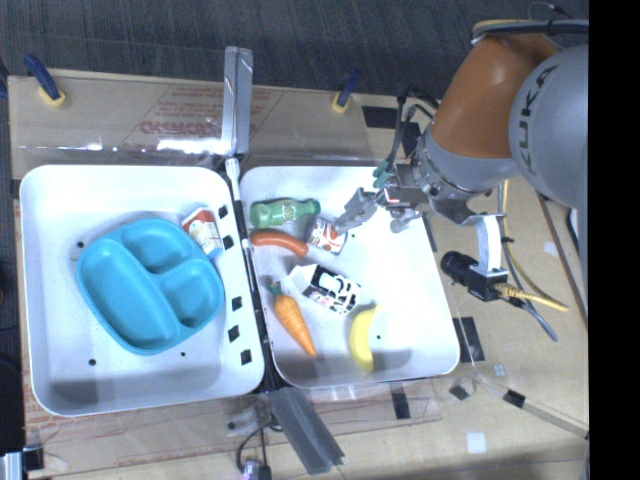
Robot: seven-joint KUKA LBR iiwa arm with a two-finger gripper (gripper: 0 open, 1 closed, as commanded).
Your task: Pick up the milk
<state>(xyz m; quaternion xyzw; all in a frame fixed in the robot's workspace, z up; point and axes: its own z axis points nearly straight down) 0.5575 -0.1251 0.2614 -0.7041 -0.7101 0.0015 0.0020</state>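
Milk (331,290) (a small black-and-white carton) lay tilted near the middle of the right bin (425,298), apart from the gripper. A carrot (294,323) sat just beside it toward the bin's front edge, a banana (362,337) near the front right corner. Toward the back edge lay a sausage (279,241), a green bottle (283,211) and a red-and-white packet (327,235). The gripper (357,211) hung over that packet with fingers spread, nothing between them. The left bin (60,368) carried a blue divided tray (150,283).
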